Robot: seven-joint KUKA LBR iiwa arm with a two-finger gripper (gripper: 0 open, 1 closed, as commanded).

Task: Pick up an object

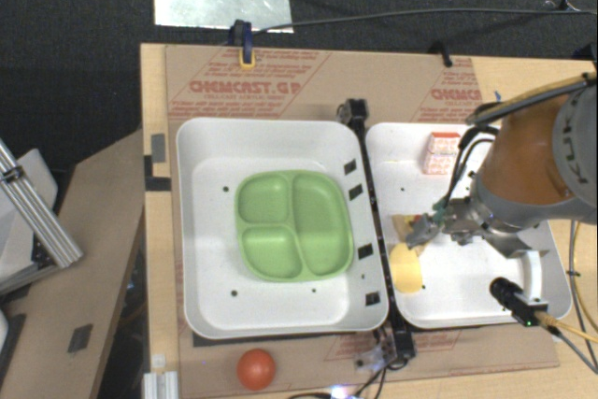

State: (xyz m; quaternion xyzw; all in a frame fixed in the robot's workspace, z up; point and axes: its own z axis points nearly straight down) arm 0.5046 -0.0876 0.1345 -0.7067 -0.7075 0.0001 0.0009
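Spreading under everything, brown-papered bench (pixel 280 79) against dark flooring, carrying two white bins side by side. Holding a green divided plate (pixel 294 224) in the left bin (pixel 206 201), with an orange ball (pixel 255 369) sitting loose on the bench at that bin's six o'clock. Lying in the right bin (pixel 462 299), hard by its nine o'clock wall, a yellow lump (pixel 406 269), the likeliest thing to pick; just at its twelve o'clock, a small tan scrap (pixel 402 224); well apart at the bin's twelve o'clock end, a pink-and-white box (pixel 439 152). Risking, probably, a scrape against the bin wall or a close on the scrap instead of the lump, both crowding the same edge; risking also a nudge that is only pushing the rounded lump aside. Reaching in from three o'clock, bending the orange-banded wrist down over the right bin, hovering the gripper (pixel 422 231) low, tip angling toward eight o'clock, just above the lump. Giving no readable sign, from this slant, of released or clenched, and showing nothing gripped.
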